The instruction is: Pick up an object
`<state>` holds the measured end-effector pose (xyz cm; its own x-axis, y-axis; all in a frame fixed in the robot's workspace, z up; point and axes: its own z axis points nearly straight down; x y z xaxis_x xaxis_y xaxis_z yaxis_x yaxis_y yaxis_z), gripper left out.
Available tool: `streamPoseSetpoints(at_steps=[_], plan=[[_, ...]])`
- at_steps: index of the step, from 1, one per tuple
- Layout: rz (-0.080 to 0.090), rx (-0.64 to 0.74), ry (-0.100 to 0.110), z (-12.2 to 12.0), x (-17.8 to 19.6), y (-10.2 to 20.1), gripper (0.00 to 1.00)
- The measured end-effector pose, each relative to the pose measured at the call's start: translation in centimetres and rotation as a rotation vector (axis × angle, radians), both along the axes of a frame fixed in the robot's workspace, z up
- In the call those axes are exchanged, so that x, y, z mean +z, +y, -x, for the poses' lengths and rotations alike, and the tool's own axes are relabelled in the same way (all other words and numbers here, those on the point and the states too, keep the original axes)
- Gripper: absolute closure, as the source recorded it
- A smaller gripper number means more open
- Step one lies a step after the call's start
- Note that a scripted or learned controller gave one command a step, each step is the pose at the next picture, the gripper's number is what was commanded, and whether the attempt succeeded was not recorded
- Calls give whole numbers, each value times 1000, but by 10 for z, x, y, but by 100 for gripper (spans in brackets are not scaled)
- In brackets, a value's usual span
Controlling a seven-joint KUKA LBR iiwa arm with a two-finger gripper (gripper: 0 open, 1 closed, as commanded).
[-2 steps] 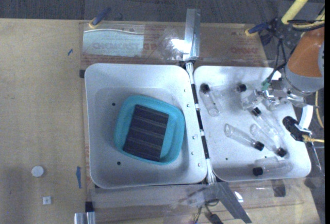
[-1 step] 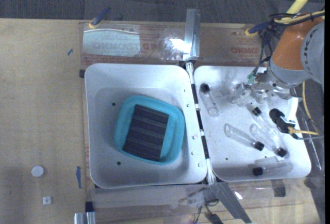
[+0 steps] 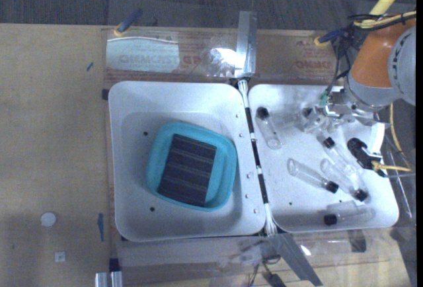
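**Camera view: two bins, arm over the right one**

Wooden bench, bare and flat across the left side. Left bin, shallow white plastic with rounded corners, taken up mostly by a teal tray with rounded edges carrying a dark ribbed rectangular block; free floor along the bin's left and upper walls. Right bin, same white plastic, touching the left bin along a shared middle rim. Scattered inside: clear tubes with black caps, one upright-leaning near the upper left, one lying at centre, one slanting at right, one along the lower edge; open floor at the lower left of this bin. Grey arm with orange band entering from the right over the bin's upper right corner. Gripper low beside clear tubes near the upper wall; finger opening and any grasp not discernible amid transparent clutter.
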<state>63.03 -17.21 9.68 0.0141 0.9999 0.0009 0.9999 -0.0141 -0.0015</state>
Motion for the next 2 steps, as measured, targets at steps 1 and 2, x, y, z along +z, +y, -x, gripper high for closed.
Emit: streamPoseSetpoints(at_steps=[1,2], plan=[[3,-199,-2,-25,105,58,100],[5,-196,-4,-25,115,59,100]])
